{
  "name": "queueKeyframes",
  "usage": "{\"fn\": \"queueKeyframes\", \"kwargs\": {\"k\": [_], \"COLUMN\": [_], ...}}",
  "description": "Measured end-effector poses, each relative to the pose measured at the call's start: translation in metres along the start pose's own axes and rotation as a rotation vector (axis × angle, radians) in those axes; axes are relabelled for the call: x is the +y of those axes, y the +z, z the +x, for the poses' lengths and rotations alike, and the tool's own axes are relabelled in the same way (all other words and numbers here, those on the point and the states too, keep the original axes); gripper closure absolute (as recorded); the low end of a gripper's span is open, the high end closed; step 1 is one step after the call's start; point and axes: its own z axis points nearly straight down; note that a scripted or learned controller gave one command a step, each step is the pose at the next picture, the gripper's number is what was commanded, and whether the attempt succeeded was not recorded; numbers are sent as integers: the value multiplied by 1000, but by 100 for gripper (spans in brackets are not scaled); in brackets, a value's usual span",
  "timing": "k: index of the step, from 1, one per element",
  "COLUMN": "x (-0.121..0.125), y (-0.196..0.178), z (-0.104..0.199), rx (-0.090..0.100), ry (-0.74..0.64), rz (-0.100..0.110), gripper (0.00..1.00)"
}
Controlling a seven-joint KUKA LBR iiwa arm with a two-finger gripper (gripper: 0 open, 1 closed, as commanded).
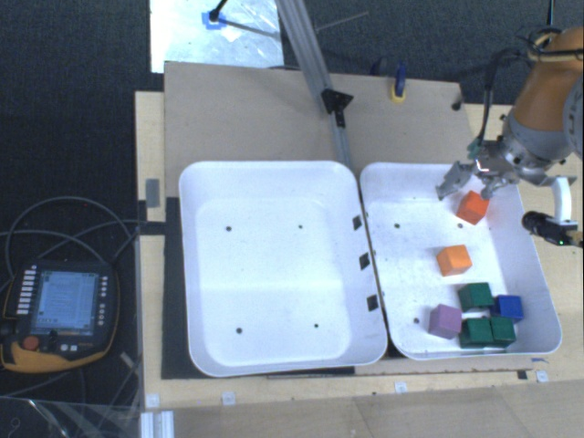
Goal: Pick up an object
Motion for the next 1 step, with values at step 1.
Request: {"fn": "queueKeyframes", "kwargs": {"k": [1], "x": [-4], "y": [45], "z": [6], "rx": [-5], "ry": [0], "rz": [-9], "gripper": [0]}}
